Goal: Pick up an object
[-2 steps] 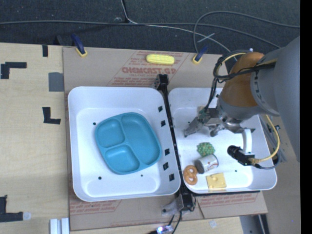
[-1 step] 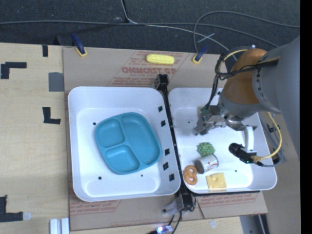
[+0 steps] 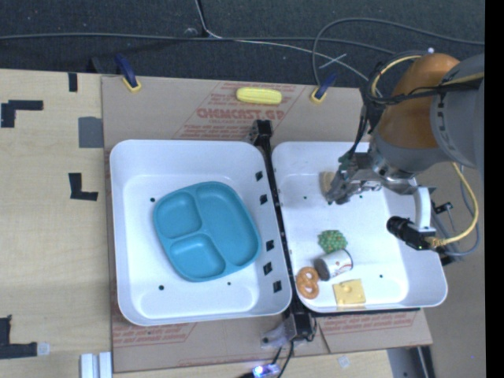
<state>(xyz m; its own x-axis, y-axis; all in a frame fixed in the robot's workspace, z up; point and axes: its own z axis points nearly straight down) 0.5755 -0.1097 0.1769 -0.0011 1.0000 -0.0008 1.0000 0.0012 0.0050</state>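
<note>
The gripper point(image 3: 340, 189) hangs low in the right bin point(image 3: 394, 290), over a pale object point(image 3: 327, 181) against its fingers; whether they are apart or together, I cannot tell. Other candidates lie below it: green ball point(image 3: 331, 239), small can point(image 3: 335, 264), pretzel point(image 3: 307, 282), yellow block point(image 3: 349, 292).

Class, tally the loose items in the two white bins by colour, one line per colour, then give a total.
Blue: 1, divided plate
Green: 1, broccoli-like toy
Orange-brown: 1, pretzel
Yellow: 1, cracker-like square
White: 1, small can
Total: 5
</note>
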